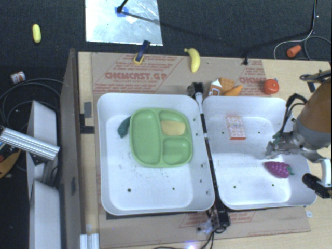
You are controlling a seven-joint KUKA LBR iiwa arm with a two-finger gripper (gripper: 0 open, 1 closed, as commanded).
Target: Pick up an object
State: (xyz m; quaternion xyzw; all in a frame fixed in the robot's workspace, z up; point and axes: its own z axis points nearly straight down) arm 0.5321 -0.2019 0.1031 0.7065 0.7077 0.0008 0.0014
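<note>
Grapes point(277, 169), a small purple bunch, are the nearest candidate for pickup; they lie in the right bin point(244, 196) near its right edge. The left bin point(150, 191) carries a green divided plate point(158, 139) holding a yellow item point(173, 126), with a dark green piece point(123, 127) just beside the plate. A red-and-white carton point(236, 127) lies toward the right bin's far edge. The tool point(277, 148) hangs just beyond the grapes; its state cannot be determined. Judged step: approach. The next move calls for centring over the grapes, then descending.
</note>
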